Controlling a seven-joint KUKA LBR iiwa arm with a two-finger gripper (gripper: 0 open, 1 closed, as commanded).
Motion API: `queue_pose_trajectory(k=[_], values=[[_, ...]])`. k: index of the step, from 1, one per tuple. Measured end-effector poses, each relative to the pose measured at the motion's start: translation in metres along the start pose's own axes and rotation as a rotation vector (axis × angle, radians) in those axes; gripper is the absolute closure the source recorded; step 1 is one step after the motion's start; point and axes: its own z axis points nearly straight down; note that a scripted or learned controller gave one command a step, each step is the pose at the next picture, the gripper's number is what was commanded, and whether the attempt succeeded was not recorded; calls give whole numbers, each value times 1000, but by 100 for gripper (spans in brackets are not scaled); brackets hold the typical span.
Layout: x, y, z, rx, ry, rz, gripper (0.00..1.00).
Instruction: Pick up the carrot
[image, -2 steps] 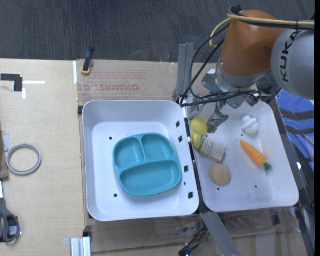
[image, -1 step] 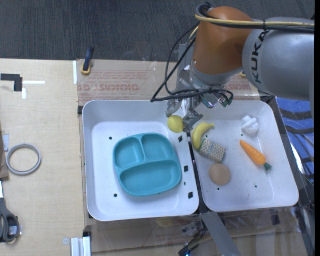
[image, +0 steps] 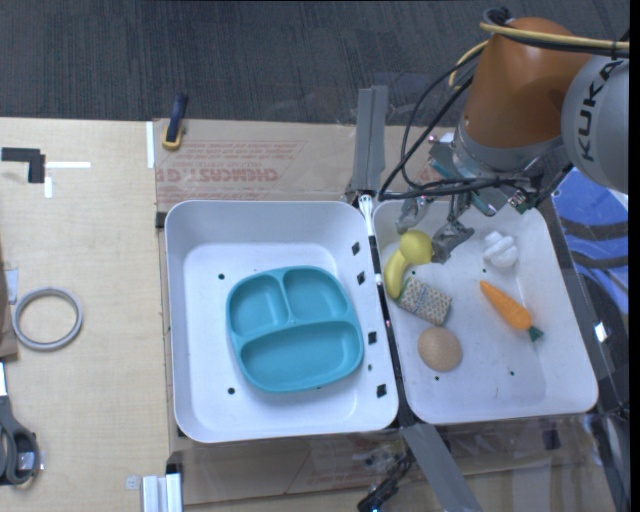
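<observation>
Carrot (image: 506, 306) is lying untouched in the right bin (image: 560, 380), below and to the right of the gripper (image: 437, 222), apart from it. Gripper is hovering over the bin's upper end, fingers spread, gripping nothing, with the lemon (image: 415, 246) and banana (image: 396, 273) just under it. Pick isn't started: reach, close, and lift are all remaining.

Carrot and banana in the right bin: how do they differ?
The carrot is orange with a green tip; the banana is yellow. The carrot is straight and tapered; the banana curves. The carrot lies apart from other things, toward the bin's right side; the banana lies at the left wall, close beside a lemon and a sponge. Both lie flat in the same white bin, neither held by the gripper.
</observation>
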Motion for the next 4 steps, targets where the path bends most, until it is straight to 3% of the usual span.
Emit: queue_pose_trajectory(k=[1, 2, 3, 4], values=[[22, -29, -216, 0, -1, -33, 100], [65, -26, -276, -1, 1, -68, 100], [16, 8, -193, -5, 1, -389, 100], [118, -28, -181, -5, 1, -711, 100]])
